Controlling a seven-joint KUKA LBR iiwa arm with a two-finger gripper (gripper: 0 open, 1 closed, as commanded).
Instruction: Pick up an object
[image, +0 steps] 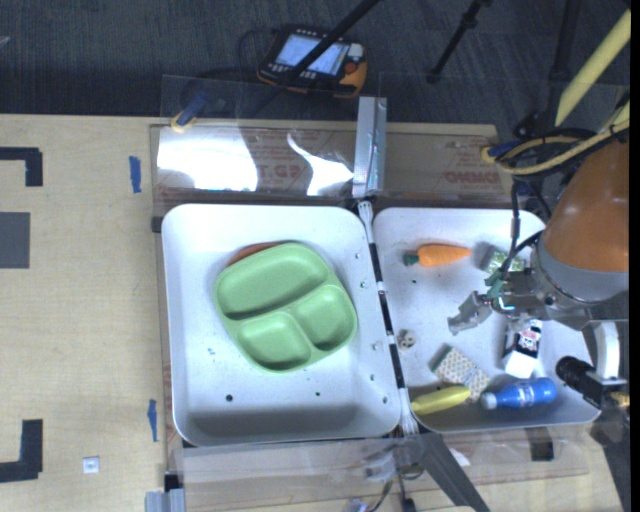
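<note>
The arm (590, 230) reaches in over the right bin (400, 290), its pincer (490, 300) low above the bin's middle. The fingers (466, 316) seem spread somewhat, with nothing visible between them; the exact gap is hard to read at this slant.

Candidate objects all lie in the right bin. A toy carrot (440, 256) sits near the far wall, apart from the pincer. Along the near wall lie a yellow banana-like piece (440, 400), a blue bottle (520, 394) on its side just beside it, and a patterned sponge-like pad (460, 370) just behind them. A small white and black item (524, 344) rests under the wrist. A tiny knob (406, 339) lies near the divider.

The left bin (190, 300) holds a green compartment plate (288, 304), resting on something orange that barely shows at its far edge.

Judgement: the pincer's position suggests a descent toward open floor between carrot and pad, so the grasp may close on nothing. The near-wall cluster is crowded, likely awkward to reach cleanly.
</note>
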